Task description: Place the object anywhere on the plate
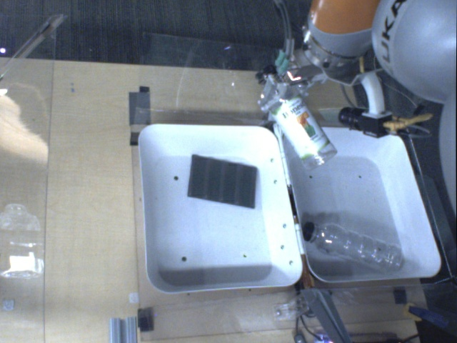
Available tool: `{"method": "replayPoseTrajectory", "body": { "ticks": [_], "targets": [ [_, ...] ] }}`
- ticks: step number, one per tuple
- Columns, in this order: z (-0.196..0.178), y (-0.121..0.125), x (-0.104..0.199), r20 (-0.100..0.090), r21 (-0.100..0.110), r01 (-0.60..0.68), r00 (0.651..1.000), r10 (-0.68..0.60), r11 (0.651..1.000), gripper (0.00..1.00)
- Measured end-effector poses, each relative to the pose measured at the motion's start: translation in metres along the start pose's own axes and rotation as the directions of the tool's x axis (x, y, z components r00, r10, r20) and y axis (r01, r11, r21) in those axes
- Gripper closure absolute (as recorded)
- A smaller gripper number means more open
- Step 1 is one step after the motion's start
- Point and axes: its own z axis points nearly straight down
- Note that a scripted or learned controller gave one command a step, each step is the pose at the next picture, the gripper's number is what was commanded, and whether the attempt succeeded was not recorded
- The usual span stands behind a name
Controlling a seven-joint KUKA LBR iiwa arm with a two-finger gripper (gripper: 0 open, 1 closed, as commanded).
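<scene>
Carrying a small white bottle [303, 132] with a green and orange label, the gripper [280, 100] hangs at about 1 o'clock in the camera view, over the seam between the two white bins. The jaws are clamped on the bottle's top end; the bottle slants down and toward 4 o'clock, its free end over the right bin [421, 213].

The plate [222, 181] is a dark, flat, ribbed rectangle lying in the left bin [153, 213], toward that bin's 11 o'clock part, well apart from the bottle.

Judgement: transport step, release not yet done. To do it well, the arm should travel toward 8 o'clock until the bottle's whole length sits over the dark rectangle, then lower before opening. The bottle is round and hangs tilted from one end, so it will likely roll if dropped from height; laying it along the ribs should help.

A clear plastic bottle [353, 245] with a dark cap lies on its side at 5 o'clock in the right bin. Bins look smooth and glossy; the bench [78, 191] is pale wood.
</scene>
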Motion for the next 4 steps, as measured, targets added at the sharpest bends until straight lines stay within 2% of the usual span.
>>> {"method": "replayPoseTrajectory", "body": {
  "ticks": [2, 3, 4],
  "targets": [
    [-0.022, 0.003, 0.001, 0.004, -0.010, 0.011, 1.000, -0.011, 1.000, 1.00],
    [-0.051, -0.003, -0.041, -0.005, 0.009, 0.125, 0.992, -0.125, 0.992, 1.00],
    [-0.020, -0.053, -0.020, -0.011, 0.012, 0.327, 0.945, -0.327, 0.945, 1.00]
  ]
}}
